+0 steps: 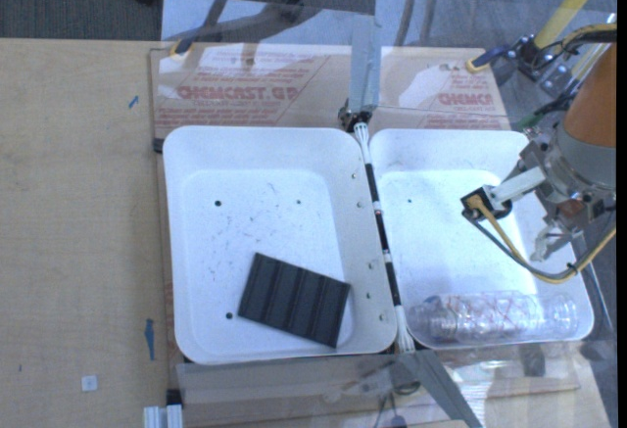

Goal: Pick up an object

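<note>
Lying near claw [551, 242]: clear bottle [495, 315]

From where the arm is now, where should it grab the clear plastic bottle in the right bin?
Grip the clear plastic bottle across its middle, coming straight down. It lies on its side along the right bin's near wall, so the fingers should straddle its narrow width.

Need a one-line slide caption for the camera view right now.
Claw above right bin, clear bottle at its near edge; ribbed dark panel in left bin.

The grey arm [588, 157] is wearing an orange band above its wrist (yellow cable looping below), ending in pale metal gripper [529, 211] parts.
</note>
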{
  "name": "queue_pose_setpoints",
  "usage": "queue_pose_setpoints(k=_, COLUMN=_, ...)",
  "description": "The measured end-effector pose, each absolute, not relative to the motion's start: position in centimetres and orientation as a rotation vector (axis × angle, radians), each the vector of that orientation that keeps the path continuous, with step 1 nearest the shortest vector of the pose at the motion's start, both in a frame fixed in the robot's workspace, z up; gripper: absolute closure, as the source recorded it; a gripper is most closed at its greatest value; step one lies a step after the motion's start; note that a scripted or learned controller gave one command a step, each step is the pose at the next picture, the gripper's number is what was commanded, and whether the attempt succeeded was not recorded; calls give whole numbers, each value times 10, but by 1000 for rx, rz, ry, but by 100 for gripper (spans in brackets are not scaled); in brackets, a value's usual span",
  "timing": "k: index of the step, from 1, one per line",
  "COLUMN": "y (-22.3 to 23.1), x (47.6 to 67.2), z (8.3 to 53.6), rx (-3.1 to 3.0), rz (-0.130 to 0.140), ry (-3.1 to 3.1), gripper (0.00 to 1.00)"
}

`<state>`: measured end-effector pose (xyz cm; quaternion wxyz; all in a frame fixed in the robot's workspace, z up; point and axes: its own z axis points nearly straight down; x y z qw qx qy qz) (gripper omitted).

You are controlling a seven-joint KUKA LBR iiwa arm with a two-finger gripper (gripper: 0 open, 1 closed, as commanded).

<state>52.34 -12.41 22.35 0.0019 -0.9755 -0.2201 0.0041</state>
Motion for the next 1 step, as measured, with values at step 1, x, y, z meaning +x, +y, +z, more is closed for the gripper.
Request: queue_pose_setpoints(k=1, y=-125, x=498, z=136, rx=-2989, rz=-38, ry=-1014, gripper=0)
